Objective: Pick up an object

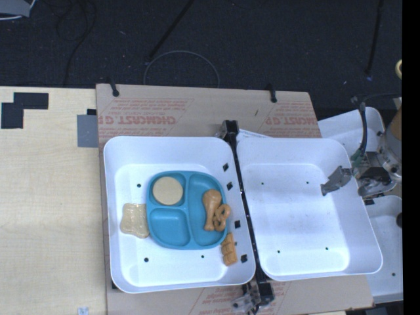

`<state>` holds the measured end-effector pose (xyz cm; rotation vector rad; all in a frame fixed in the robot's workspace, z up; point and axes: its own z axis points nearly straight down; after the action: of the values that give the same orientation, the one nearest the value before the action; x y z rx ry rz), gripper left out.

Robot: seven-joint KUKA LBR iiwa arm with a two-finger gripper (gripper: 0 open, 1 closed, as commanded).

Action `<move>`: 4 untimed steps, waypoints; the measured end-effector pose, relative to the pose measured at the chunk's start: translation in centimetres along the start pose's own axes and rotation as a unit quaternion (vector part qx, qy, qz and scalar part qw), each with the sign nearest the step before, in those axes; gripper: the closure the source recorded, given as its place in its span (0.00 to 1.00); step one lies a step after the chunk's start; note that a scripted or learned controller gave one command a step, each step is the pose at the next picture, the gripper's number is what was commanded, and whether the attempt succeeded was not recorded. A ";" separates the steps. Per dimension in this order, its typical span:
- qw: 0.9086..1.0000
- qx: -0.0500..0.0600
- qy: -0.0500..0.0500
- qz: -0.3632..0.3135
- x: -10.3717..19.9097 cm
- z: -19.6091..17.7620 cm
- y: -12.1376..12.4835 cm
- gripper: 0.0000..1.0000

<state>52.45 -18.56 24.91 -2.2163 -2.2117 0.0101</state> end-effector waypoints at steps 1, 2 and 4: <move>1.000 -0.005 -0.001 -0.001 0.0 -0.5 0.2 0.00; 1.000 -0.002 0.000 -0.001 0.3 5.9 0.4 0.00; 1.000 -0.003 0.000 0.000 0.4 15.7 0.9 0.00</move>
<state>53.14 -18.11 9.18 -2.2183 -2.2156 0.0045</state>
